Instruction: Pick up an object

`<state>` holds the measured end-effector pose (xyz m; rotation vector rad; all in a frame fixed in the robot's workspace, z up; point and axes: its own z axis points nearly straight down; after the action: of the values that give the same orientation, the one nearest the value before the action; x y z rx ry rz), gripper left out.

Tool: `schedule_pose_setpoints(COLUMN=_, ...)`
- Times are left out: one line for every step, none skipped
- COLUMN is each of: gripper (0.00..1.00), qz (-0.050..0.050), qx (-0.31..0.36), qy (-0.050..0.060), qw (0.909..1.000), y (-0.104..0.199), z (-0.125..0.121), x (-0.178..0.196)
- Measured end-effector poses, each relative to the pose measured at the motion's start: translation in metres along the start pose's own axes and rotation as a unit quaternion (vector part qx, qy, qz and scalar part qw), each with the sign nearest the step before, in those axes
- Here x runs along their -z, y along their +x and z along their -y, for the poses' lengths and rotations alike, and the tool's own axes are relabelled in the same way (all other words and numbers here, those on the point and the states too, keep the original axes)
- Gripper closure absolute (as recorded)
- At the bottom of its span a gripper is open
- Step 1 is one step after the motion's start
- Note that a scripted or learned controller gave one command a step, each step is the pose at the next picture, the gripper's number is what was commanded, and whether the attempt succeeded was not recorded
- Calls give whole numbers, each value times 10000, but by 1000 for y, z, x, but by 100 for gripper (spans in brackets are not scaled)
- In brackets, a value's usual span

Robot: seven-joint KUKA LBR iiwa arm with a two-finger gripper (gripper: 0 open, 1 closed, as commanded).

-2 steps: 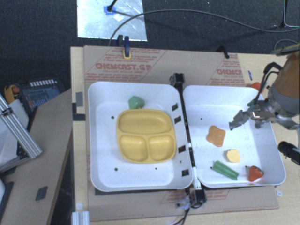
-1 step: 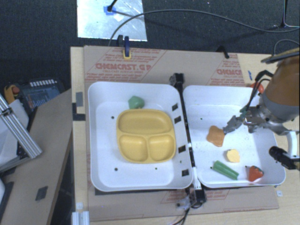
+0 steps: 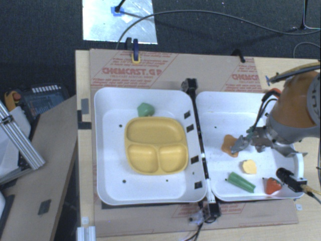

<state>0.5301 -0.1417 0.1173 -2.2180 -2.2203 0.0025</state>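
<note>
My gripper [image 3: 241, 144] hangs low over the middle of the right bin [image 3: 215, 109], reaching in from the right. Its tip is right at the edge of a flat orange piece [image 3: 229, 145] lying on the bin floor; I cannot tell if they touch. A small pale yellow piece [image 3: 249, 166] lies just below the gripper. Nearer the front wall a green stick [image 3: 240, 182] lies at a slant, and a red-orange piece [image 3: 272, 186] sits in the front right corner.
The left bin [image 3: 108, 134] holds a yellow three-compartment plate [image 3: 155, 145] with a small green object [image 3: 146, 109] just behind it. A black divider [image 3: 197, 134] runs between the bins. The arm's orange band [image 3: 296, 102] rises above the right bin's right side.
</note>
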Motion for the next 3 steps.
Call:
schedule_pose_setpoints(gripper=0, qz=1, qx=2, qy=-8, qw=10000, y=0, z=0, x=-35)
schedule_pose_setpoints(gripper=100, qz=8, qx=0, qy=-30, qw=10000, y=0, z=-2, x=-22)
schedule_pose_setpoints(gripper=100, qz=15, qx=-7, qy=-42, qw=10000, y=-10, z=-5, x=28)
